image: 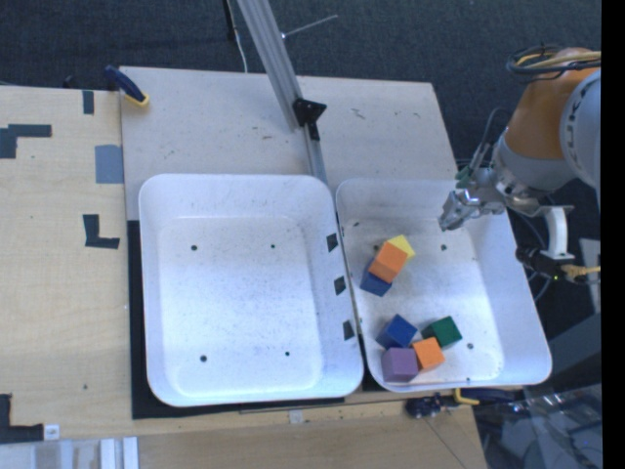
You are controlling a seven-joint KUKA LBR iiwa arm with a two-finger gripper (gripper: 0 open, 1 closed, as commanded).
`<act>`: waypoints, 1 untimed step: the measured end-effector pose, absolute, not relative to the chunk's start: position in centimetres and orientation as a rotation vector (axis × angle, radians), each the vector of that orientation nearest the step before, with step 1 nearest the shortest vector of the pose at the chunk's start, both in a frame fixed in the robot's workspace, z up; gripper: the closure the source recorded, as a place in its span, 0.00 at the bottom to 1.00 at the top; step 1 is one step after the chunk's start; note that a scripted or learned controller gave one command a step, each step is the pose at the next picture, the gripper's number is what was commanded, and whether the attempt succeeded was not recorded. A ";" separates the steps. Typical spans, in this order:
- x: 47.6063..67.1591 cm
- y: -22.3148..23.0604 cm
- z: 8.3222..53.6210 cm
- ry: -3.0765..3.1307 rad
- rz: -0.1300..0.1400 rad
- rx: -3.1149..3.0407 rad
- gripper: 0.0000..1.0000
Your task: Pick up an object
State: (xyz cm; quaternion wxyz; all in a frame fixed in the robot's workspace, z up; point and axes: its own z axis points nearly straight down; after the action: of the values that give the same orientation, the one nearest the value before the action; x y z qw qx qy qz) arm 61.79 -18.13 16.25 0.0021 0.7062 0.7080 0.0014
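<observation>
The right bin (508,301) holds several small blocks. An orange block (391,259) lies near its middle, with a yellow block (401,246) behind it and a dark blue one (375,282) in front of it. Toward the near edge sit a blue block (397,330), a green block (446,331), a small orange block (428,353) and a purple block (399,363). My gripper (452,213) hangs over the far right part of this bin, up and to the right of the orange and yellow blocks. Nothing shows between its fingers.
The left bin (156,262) stands beside the right one. A slanted metal rail (269,47) runs down to the bins' shared far corner. Cables and a white fitting (557,233) lie just right of the right bin.
</observation>
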 end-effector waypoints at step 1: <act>61.9 -18.1 21.6 2.220 0.004 2.216 1.00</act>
State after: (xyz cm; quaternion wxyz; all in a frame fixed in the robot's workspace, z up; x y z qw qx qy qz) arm 61.94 -18.10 21.60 0.0024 0.7064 0.7078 0.0013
